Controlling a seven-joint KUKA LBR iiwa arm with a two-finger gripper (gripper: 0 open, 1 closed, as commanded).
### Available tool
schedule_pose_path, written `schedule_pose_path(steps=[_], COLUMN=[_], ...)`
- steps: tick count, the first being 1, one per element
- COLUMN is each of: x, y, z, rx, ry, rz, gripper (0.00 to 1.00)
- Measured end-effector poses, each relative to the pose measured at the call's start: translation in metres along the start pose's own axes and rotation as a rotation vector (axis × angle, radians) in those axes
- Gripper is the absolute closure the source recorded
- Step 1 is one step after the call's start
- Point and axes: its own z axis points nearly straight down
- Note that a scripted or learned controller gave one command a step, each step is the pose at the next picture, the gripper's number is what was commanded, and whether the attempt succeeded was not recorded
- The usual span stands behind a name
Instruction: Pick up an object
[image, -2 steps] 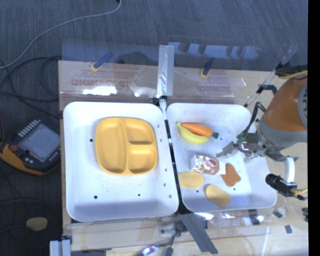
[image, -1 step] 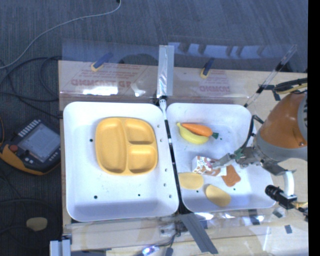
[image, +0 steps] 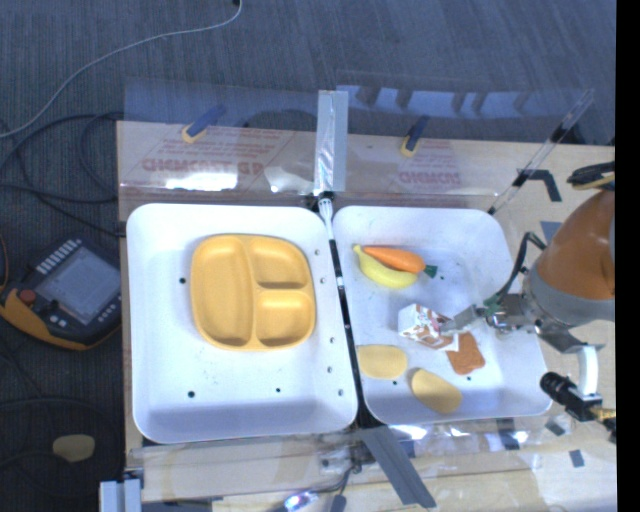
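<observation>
The arm (image: 580, 265) leans in from the right, its orange band and grey wrist hanging over the right-hand edge of the right bin (image: 470, 225), with the gripper (image: 470, 318) stretched out low and pointing left into the bin. How its tips stand cannot be told from here; they are small and blur into the clutter under them. The gripper ends right at a small white packet with red print (image: 422, 324) lying in the middle of the bin; the print is too small to read. Just below the gripper, touching the packet's lower right corner, lies a small flat orange-brown piece (image: 465, 355). Further up the bin, well apart from the gripper, a toy carrot (image: 392, 258) lies across a yellow banana (image: 384, 273), the two touching. Near the front wall sit two pale yellow rounded pieces (image: 382, 361), one left and one a little lower to the right, close to each other. The left bin (image: 160, 390) holds a yellow divided plate (image: 252, 291), flat and roughly centred. Behind the bins a clear plastic sheet carries reddish lettering (image: 190, 160), seemingly mirrored, which I cannot make out. On the floor to the left rests a handheld control pendant (image: 62, 292) with a grey screen.
</observation>
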Motion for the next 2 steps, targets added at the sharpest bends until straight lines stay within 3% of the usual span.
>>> schedule_pose_path(steps=[1,2], x=[-0.010,0.013], y=[0.000,-0.004], z=[0.004,0.001], rx=[0.005,0.004], ry=[0.008,-0.013], rz=[-0.017,-0.178], gripper=[0.00,0.00])
